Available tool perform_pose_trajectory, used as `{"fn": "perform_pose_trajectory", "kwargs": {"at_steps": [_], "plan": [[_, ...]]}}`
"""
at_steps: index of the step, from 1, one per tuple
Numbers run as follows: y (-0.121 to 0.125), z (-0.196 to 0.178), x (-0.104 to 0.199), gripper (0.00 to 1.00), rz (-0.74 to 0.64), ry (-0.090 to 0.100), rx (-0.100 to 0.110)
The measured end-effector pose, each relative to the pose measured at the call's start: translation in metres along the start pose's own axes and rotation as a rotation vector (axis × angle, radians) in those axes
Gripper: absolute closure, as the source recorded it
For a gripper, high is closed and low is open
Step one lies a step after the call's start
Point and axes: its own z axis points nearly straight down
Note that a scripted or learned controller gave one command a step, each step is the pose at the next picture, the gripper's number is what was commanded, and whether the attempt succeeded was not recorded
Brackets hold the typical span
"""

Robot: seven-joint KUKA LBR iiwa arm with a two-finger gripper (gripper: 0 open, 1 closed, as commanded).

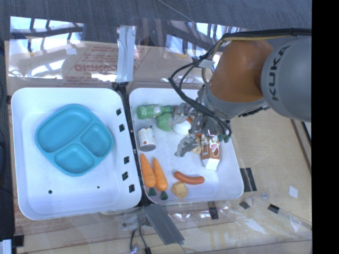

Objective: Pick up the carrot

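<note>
Pincer (pixel 186 144) seen low in rt bin (pixel 228 168), w/ nothing gripped; opening can't be judged. Carrots (pixel 153 173) lie apart at bin's front-left, untouched.

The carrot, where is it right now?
The carrot lies in the right bin, near its front-left corner by the divider, with the sausage to its right and the small can behind it.

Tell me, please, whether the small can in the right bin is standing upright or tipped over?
Tipped over. The can lies on its side on the bin floor, its label facing up, just above the two carrots.
</note>
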Motion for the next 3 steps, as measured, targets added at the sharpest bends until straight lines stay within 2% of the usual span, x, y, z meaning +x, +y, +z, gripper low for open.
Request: {"fn": "perform_pose_trajectory", "kwargs": {"at_steps": [1,2,3], "plan": [[0.0186,0.0934,0.0518,0.00,0.082,-0.021,0.000],[0.0220,0.0968,0.0544,0.00,-0.387,-0.037,0.011],[0.0184,0.0977,0.0534,0.00,-0.512,-0.033,0.016]]}}
